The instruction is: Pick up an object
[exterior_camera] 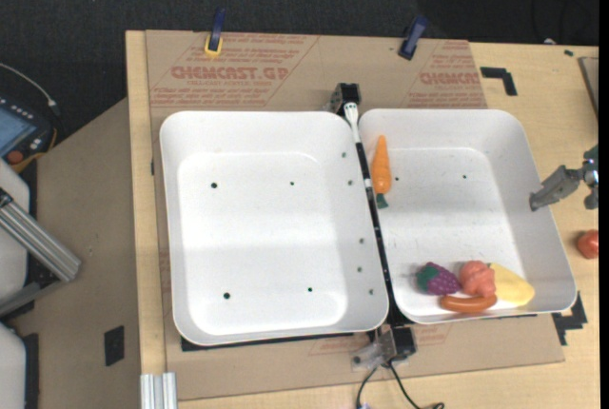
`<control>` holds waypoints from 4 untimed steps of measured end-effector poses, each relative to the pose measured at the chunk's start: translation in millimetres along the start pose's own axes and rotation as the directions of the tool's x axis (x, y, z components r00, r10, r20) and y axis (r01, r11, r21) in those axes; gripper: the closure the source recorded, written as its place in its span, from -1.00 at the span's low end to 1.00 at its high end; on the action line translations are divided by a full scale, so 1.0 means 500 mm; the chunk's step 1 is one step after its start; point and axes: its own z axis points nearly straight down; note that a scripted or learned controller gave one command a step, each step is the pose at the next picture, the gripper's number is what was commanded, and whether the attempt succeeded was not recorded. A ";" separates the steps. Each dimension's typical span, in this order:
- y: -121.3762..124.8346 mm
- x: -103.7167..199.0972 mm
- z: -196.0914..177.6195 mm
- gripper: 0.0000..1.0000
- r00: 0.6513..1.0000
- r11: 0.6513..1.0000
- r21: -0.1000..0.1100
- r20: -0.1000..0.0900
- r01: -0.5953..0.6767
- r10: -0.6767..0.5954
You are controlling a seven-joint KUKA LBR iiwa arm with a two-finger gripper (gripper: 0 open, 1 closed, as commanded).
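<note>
The right bin [519,146] holds a toy carrot [381,164] against its left wall and, at its near edge, purple grapes [439,279], a red sausage [467,303], a pink fruit [479,277] and a yellow piece [514,287], all touching. The grey tool [563,186] sits at the bin's right rim; whether it is wide or narrow cannot be told.

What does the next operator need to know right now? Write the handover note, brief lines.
End effector: at the right bin's right rim, nothing seen between its fingers; open or shut can't be told.
Carrot: against the right bin's left wall, near the divider.
Grapes, a red-orange piece, a yellow piece and a red curved piece: clustered in the near right corner.
Left bin: holds none of the toys.
Done: no pick evident.
Left: grasp one object and lift it.
</note>
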 end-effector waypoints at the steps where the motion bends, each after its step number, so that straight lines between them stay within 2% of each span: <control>1: -0.004 0.037 -0.298 -1.00 1.000 1.000 -0.020 0.007 0.004 -0.003; 2: -0.005 0.062 -0.454 -1.00 1.000 1.000 -0.013 0.004 0.003 -0.003; 3: -0.006 -0.003 -0.493 -1.00 1.000 1.000 -0.007 0.005 -0.003 0.003; 4: -0.005 -0.001 -0.513 1.00 1.000 1.000 -0.011 0.007 0.001 -0.001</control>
